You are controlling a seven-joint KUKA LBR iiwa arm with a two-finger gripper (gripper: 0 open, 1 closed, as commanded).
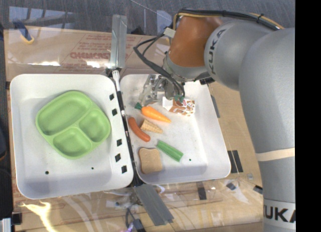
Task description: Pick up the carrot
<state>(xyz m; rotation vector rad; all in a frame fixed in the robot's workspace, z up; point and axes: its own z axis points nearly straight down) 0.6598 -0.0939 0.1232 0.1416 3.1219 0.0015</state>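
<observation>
2 white bins share the bench. Grey two-finger gripper [161, 89] hangs over the right-hand white bin [210, 148]; finger state cannot be determined. Orange tapered carrot [155, 114] lies just below it, untouched. Risk: the tan cone-shaped wedge [151, 126] touching the carrot may be nudged or caught during descent.

2 white bins sit side by side. The left bin [25, 176] holds a green plate [73, 124] with 3 compartments. In the right bin [213, 146] lie a red sausage [139, 129], a pale cone-shaped wedge [151, 126] just right of it, a green stick [169, 150], a brown bread slice [150, 160] at the near side, and a patterned orange-and-white packet [182, 106] toward the far side.
</observation>
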